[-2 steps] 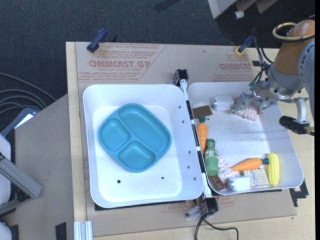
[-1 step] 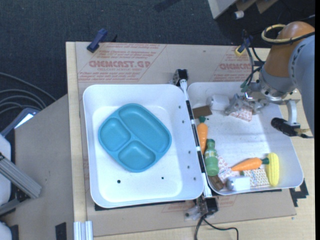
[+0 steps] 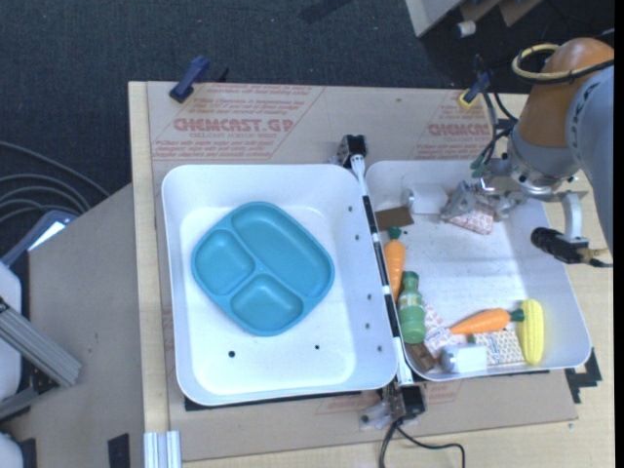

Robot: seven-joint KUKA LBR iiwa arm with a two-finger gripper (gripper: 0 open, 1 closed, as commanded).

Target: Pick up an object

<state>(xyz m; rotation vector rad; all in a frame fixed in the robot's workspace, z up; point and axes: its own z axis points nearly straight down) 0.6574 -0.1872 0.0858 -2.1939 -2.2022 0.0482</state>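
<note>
End effector (image 3: pixel 475 201) directly over pink-white packet (image 3: pixel 472 221), touching; finger state unclear.

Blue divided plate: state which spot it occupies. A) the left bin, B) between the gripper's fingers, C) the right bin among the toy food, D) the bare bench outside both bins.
A: the blue divided plate lies flat on the floor of the left bin, while the carrots and corn sit in the right bin.
</note>
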